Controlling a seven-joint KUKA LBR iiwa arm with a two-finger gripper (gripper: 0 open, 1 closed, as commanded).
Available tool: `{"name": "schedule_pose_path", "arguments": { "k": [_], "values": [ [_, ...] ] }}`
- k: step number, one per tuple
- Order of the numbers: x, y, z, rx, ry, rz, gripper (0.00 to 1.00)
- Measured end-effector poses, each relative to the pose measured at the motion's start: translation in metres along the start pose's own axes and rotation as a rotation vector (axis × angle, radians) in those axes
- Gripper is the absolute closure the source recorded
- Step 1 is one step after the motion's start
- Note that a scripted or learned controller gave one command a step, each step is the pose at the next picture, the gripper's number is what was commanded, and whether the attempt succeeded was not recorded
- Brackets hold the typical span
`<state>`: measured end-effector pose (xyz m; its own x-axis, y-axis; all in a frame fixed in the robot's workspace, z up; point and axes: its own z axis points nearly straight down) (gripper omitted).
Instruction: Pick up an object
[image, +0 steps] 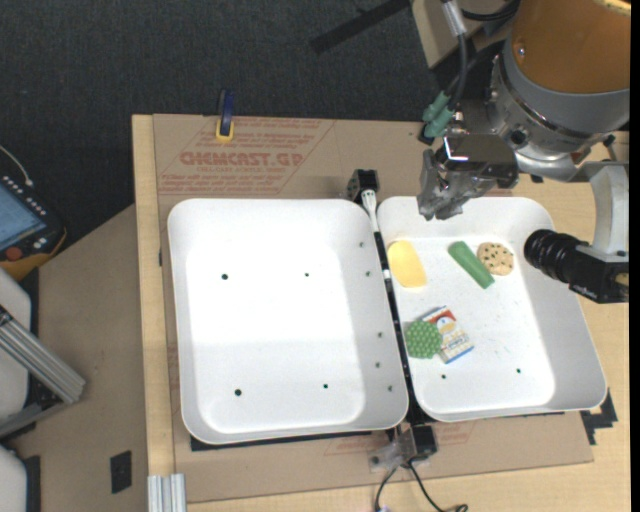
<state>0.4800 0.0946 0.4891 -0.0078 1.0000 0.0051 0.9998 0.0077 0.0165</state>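
So far nothing is picked up, as I read it. My end effector (441, 203) hangs over the far left corner of the right bin (560, 392), and I cannot tell whether it is apart or together; nothing shows in it.

All the candidates lie in that right bin. Nearest to me is a yellow block (406, 264), just below and to the left, close to the wall shared with the left bin (200, 330). A green stick (470, 264) lies at a slant beside a round cookie (495, 258), the two almost touching, further right. Nearer the front sits a green round piece (423, 340) against a small printed packet (449, 337).

What is left is the whole job: choose one, most likely the yellow block, come down on it, close, and lift it off the counter (300, 150).
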Motion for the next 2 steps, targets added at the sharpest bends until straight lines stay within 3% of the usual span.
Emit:
{"name": "schedule_pose_path", "arguments": {
  "k": [1,2],
  "values": [
    [0.003,-0.002,0.061,0.024,-0.007,0.008,1.0],
    [-0.011,-0.002,0.057,0.018,-0.005,0.01,1.0]
  ]
}}
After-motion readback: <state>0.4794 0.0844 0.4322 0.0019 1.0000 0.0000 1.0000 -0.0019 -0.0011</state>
